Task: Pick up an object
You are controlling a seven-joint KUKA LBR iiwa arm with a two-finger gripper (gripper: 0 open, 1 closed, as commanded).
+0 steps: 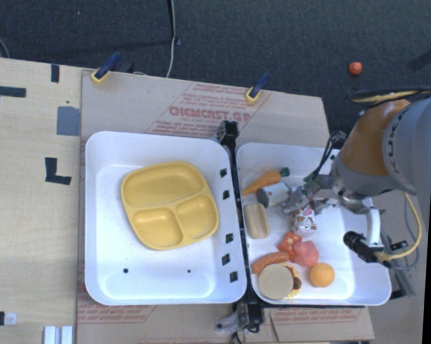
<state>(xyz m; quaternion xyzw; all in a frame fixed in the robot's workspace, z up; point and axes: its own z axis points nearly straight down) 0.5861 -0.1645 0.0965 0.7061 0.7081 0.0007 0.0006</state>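
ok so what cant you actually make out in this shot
- Gripper, camera view: its fingers blur into grey clutter over the right bin, so open or shut is unclear.
- Small carton just below it: print too small to read.
- Arm: cut off by the right edge.
- Sandwich: partly covered by the hot dog.

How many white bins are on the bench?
2: a shallow white plastic bin on the left holding a yellow divided tray, and another white bin on the right holding toy food.
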